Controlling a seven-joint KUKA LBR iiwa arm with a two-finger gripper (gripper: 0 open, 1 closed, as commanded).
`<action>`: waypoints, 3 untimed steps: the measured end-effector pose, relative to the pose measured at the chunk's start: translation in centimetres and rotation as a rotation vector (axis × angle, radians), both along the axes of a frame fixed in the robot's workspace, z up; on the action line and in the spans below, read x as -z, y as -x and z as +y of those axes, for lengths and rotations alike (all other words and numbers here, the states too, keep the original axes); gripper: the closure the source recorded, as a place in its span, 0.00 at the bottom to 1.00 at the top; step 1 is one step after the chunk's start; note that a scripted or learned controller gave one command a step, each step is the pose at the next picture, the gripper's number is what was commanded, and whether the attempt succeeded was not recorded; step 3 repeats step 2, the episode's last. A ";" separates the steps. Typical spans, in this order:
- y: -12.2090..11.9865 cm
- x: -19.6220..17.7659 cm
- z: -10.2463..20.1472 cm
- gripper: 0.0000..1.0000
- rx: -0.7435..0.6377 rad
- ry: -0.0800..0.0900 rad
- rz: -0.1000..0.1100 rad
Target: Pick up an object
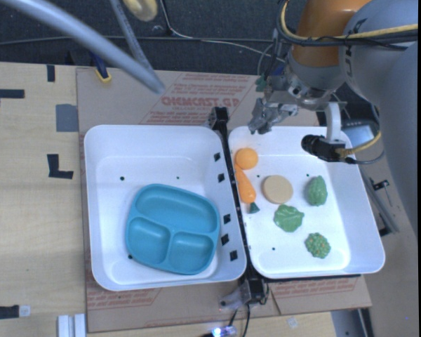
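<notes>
The right bin [351,258] holds several small food toys. An orange ball [246,158] lies near its far left corner, with a carrot [245,186] just in front along the left wall. A tan round disc [277,189] sits mid-bin. Green vegetable pieces lie at the right [316,191], centre [288,218] and front right [318,245]. My gripper [264,121] hangs over the far rim of the right bin, a little behind and to the right of the orange ball, with nothing visibly in it.
The left bin [102,153] carries a blue divided plate [172,228]. A black divider [228,188] runs between the bins. A grey pole [70,27] crosses the upper left. Cables and a black fitting [323,147] hang beside the wrist.
</notes>
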State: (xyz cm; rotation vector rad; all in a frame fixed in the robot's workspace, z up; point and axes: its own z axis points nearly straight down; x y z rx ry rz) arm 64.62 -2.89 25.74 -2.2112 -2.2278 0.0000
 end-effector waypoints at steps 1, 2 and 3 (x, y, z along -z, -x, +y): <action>0.0 2.0 5.5 1.00 0.001 0.001 0.002; -0.9 3.2 11.1 1.00 0.001 0.001 0.000; -0.9 3.2 11.1 1.00 0.001 0.001 0.000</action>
